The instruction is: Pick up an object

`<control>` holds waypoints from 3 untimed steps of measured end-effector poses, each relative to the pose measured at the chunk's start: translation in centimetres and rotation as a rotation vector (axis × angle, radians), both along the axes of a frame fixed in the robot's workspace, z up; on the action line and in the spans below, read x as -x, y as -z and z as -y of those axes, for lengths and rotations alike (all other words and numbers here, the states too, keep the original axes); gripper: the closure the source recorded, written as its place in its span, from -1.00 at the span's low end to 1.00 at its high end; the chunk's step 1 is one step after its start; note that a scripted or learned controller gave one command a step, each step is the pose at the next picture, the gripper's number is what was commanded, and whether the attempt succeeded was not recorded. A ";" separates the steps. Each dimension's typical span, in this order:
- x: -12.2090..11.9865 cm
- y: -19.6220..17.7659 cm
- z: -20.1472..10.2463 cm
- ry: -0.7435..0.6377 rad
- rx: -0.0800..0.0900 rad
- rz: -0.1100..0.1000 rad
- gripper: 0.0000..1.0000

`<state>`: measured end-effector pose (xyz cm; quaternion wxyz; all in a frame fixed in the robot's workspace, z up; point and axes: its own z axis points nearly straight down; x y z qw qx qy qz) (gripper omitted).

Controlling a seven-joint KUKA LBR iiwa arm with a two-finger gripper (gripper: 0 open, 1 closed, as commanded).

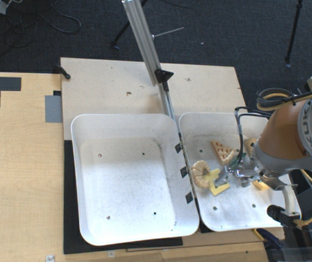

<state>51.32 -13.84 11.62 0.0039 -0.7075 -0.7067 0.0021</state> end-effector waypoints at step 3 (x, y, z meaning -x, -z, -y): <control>0.3 -4.9 0.0 -0.003 0.003 0.011 1.00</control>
